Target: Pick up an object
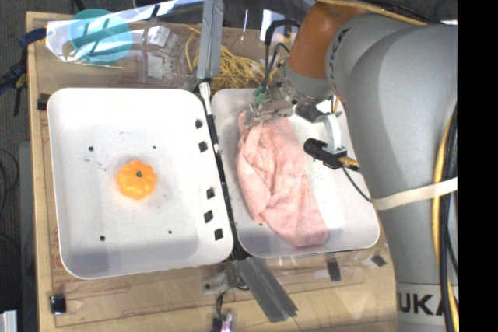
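So the gripper [268, 106] is sitting at the far end of the right bin [354, 223], and the cloth [276, 179] is lying just below it, stretching toward the near edge. Way off to its left, the little pumpkin [137, 179] is sitting in the left bin [78, 245]

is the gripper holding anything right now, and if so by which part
It cannot be told. The gripper is down at the far end of the pink cloth in the right bin, but no cloth shows between its fingers.
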Robot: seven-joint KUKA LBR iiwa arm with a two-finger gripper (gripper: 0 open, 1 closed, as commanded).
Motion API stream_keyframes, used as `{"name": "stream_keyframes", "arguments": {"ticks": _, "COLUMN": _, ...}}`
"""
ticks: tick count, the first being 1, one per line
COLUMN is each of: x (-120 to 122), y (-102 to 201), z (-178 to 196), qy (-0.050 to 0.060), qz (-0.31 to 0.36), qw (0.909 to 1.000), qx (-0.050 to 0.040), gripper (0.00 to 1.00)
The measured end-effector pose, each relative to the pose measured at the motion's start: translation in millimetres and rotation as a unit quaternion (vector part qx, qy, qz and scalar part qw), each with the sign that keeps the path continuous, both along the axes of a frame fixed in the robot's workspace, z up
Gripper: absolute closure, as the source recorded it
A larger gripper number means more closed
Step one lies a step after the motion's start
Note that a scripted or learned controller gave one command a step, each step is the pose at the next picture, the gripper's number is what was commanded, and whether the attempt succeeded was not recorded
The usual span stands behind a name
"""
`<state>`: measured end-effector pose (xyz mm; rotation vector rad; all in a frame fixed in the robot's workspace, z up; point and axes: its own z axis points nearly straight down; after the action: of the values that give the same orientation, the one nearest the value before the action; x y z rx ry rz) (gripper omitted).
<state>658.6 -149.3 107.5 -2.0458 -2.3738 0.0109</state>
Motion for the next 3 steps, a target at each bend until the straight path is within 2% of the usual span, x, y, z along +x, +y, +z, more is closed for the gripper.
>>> {"name": "stream_keyframes", "arguments": {"ticks": 1, "x": 0.1, "y": 0.3, "z": 0.0, "qy": 0.0, "qz": 0.0, "qw": 1.0, "qx": 0.0001, "gripper": 0.0}}
{"name": "stream_keyframes", "arguments": {"ticks": 2, "x": -44.6, "y": -11.9, "z": -17.8, "qy": -0.002, "qz": -0.032, "qw": 0.9995, "qx": 0.0001, "gripper": 0.0}}
{"name": "stream_keyframes", "arguments": {"ticks": 3, "x": -44.4, "y": -10.7, "z": -9.8, "qy": -0.001, "qz": -0.029, "qw": 0.9996, "qx": 0.0005, "gripper": 1.0}}
